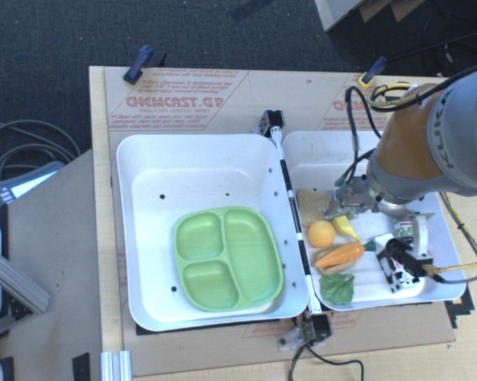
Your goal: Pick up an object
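Well to the left of my claw [345,205] sits the left bin [143,165]. A green divided plate [226,259] with three compartments lies flat in its near half. That bin's right rim touches the rim of the right bin [317,145], which lies under my claw. Both rest on the surface [103,213], which is covered by a brown sheet [175,100] printed CHEMCAST GP. One blue clamp [137,64] grips the far left corner, and a second blue clamp [372,71] sits beyond my claw. Far to my claw's left, grey cables [24,145] loop over dark carpet [63,22].
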Action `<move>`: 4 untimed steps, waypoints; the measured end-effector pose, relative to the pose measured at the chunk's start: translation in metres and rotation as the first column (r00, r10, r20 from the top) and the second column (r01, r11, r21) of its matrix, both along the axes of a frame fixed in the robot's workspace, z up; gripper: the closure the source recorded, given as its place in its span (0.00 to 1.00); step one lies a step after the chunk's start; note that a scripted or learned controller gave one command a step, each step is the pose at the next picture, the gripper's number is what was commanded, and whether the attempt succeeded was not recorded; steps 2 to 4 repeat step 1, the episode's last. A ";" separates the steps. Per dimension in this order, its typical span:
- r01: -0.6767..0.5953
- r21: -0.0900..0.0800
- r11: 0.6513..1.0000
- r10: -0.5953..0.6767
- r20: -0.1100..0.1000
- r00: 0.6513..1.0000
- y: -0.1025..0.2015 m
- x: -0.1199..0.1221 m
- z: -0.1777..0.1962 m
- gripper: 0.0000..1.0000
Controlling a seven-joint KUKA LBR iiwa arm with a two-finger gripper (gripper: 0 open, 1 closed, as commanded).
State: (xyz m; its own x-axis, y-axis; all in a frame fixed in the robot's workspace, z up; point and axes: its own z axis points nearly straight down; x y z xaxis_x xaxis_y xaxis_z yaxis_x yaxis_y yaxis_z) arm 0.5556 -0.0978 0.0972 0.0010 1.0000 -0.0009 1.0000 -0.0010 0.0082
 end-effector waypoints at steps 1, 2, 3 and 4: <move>-0.002 0.002 1.000 0.002 -0.007 1.000 0.068 -0.004 0.098 1.00; -0.002 0.002 1.000 0.002 -0.007 1.000 0.068 -0.004 0.098 1.00; -0.002 0.002 1.000 0.002 -0.007 1.000 0.068 -0.004 0.098 1.00; -0.002 0.002 1.000 0.002 -0.007 1.000 0.068 -0.004 0.098 1.00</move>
